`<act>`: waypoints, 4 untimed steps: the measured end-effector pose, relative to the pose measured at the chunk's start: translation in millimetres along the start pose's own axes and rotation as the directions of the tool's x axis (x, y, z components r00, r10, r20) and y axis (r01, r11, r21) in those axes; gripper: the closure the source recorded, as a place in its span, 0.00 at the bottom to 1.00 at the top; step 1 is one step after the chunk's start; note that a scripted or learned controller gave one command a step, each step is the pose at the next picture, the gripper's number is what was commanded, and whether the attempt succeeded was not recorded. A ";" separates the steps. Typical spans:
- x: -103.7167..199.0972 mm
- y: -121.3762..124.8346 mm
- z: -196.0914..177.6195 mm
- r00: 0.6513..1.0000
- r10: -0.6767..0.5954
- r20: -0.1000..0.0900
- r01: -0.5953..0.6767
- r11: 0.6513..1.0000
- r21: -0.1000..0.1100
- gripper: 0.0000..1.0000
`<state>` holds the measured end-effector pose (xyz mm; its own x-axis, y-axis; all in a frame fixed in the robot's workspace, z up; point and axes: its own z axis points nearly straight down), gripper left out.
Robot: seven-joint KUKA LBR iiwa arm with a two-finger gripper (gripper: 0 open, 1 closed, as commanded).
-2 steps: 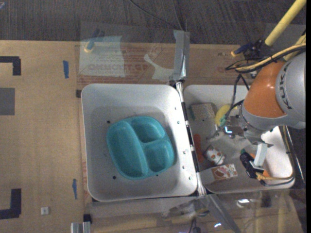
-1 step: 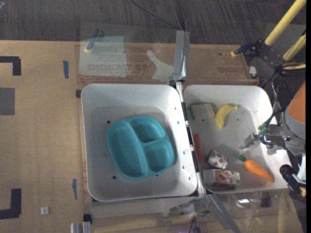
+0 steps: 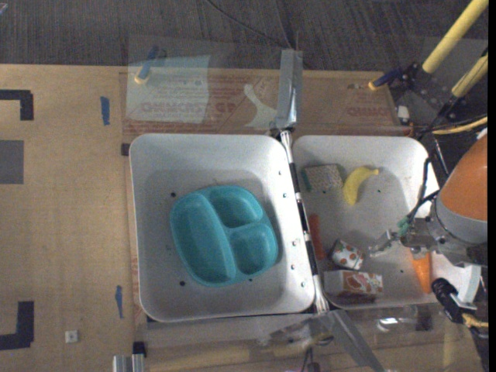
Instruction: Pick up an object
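While yellow and curved, the banana [image 3: 358, 183] lies beside a sponge [image 3: 323, 177].

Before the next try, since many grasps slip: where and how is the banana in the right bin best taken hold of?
Grip the banana across its thicker middle, coming straight down from above. It lies flat on the bin floor, curved, running from upper right to lower left, so the gripper would likely do best closing across the narrow width. The sponge sits close on its left, so keep that side tight.
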<state>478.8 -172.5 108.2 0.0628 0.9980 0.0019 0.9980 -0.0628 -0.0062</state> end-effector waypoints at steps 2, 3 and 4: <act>-26.2 51.9 16.4 0.998 0.063 -0.031 -0.063 0.998 -0.005 0.00; -25.2 19.0 17.3 0.996 0.087 -0.021 -0.087 0.996 -0.029 0.00; -40.6 4.0 -94.6 0.996 0.089 0.002 -0.089 0.996 -0.003 0.00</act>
<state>480.8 -213.5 202.7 0.1518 0.9884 -0.0008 0.9884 -0.1518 -0.0033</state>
